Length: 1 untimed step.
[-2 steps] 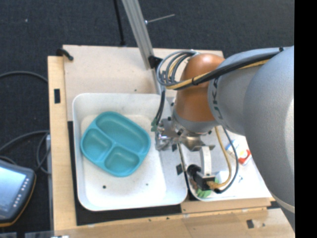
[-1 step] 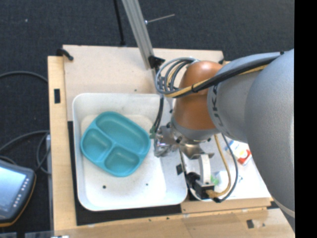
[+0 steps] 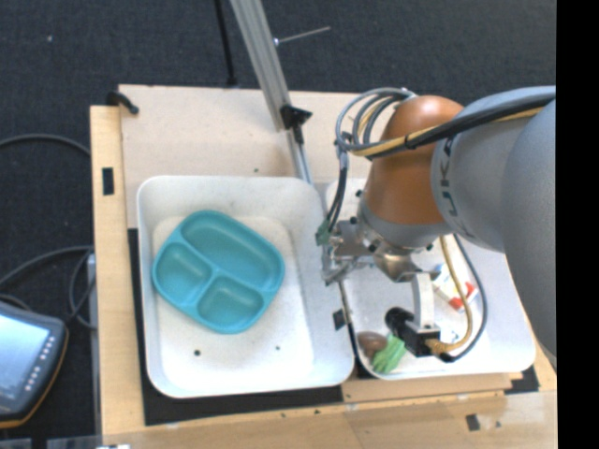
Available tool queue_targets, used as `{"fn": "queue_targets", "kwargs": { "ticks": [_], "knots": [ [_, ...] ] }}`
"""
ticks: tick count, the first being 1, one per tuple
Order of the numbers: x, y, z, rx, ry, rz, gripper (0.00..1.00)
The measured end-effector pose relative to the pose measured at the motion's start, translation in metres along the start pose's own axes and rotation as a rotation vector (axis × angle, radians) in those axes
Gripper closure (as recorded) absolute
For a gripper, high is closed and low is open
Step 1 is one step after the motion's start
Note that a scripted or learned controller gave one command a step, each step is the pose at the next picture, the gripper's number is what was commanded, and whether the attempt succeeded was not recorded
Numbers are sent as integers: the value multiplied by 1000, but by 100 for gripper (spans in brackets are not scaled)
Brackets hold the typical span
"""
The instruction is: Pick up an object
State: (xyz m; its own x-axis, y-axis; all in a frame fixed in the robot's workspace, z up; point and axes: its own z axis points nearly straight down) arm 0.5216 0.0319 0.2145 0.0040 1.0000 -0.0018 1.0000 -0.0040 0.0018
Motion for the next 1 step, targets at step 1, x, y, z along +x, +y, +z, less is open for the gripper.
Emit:
{"fn": "queue_targets", "kwargs": {
  "ticks": [1],
  "knots": [
    [20, 6, 15, 4, 1, -7, 100]
  ]
}}
